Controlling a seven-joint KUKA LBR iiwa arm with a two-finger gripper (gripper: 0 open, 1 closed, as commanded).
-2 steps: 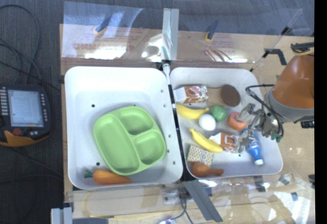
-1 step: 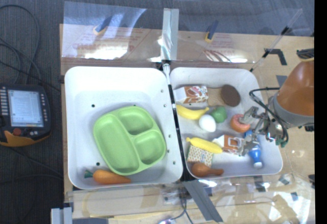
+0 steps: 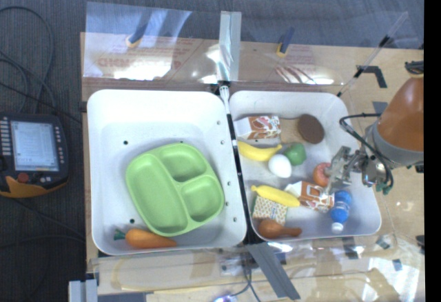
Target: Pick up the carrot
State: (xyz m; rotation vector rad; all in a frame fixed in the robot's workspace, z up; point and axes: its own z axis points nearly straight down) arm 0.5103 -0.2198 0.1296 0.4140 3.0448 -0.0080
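Note:
The carrot (image 3: 146, 239), orange with a small green top at its left end, lies flat at the front edge of the left bin (image 3: 110, 128), just in front of the green plate. My gripper (image 3: 338, 168) hangs over the right side of the right bin (image 3: 331, 102), far from the carrot. It sits just right of a small red-orange round item (image 3: 321, 174) and above a blue bottle (image 3: 340, 205). Nothing shows as held in it.
A green three-part plate (image 3: 176, 187) takes up the middle of the left bin. The right bin holds two bananas (image 3: 258, 151), a white egg (image 3: 280, 166), a green ball (image 3: 295, 153), a brown disc (image 3: 311, 129), snack packets (image 3: 264, 127) and a brownish-orange piece (image 3: 275, 229).

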